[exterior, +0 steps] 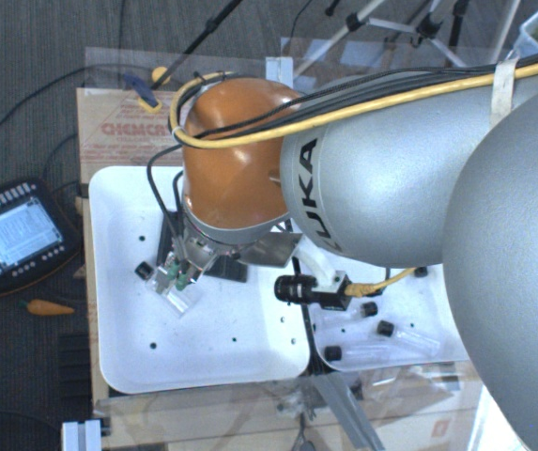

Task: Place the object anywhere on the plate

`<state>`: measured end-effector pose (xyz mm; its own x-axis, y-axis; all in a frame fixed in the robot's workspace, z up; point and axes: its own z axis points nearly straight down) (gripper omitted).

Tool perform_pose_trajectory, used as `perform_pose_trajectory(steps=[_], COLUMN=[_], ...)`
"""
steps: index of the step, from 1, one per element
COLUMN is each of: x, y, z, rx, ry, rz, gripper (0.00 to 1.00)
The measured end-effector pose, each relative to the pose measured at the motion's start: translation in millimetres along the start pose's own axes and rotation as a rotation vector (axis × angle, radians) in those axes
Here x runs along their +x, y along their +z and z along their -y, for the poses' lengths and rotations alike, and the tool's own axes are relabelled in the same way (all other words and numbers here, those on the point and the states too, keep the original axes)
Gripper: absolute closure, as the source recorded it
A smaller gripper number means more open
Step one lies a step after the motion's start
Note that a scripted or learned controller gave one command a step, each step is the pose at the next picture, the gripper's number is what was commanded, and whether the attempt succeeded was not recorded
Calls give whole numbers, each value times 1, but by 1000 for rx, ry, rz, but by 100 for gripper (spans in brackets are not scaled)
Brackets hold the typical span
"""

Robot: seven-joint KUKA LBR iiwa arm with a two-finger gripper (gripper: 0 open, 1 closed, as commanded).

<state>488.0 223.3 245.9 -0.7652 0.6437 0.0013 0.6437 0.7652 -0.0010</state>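
My gripper (173, 280) hangs low over the left half of the left white bin (203, 355), under the orange band of the arm (236, 158). Its tip is close to the bin floor, with green and clear parts showing at its end. A small black object (144, 271) lies on the bin floor just left of the tip, very near it; I cannot tell whether they touch. The bulky grey arm hides the back and right part of this bin and most of the right bin.
In the right bin (405, 308) lie small black pieces (384, 329) and a clear plastic piece (409, 343). A black cylinder (299, 290) on a yellow cable juts out over the divide between the bins. A teach pendant (15, 235) lies off the bench to the left.
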Motion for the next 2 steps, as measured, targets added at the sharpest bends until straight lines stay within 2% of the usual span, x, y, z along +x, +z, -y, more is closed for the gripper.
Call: perform_pose_trajectory(steps=[1, 2], x=[-39, -81], y=[-15, 72], z=[-41, -80], rx=[-1, 0], ry=[-432, -551], rz=[2, 1], gripper=[100, 100])
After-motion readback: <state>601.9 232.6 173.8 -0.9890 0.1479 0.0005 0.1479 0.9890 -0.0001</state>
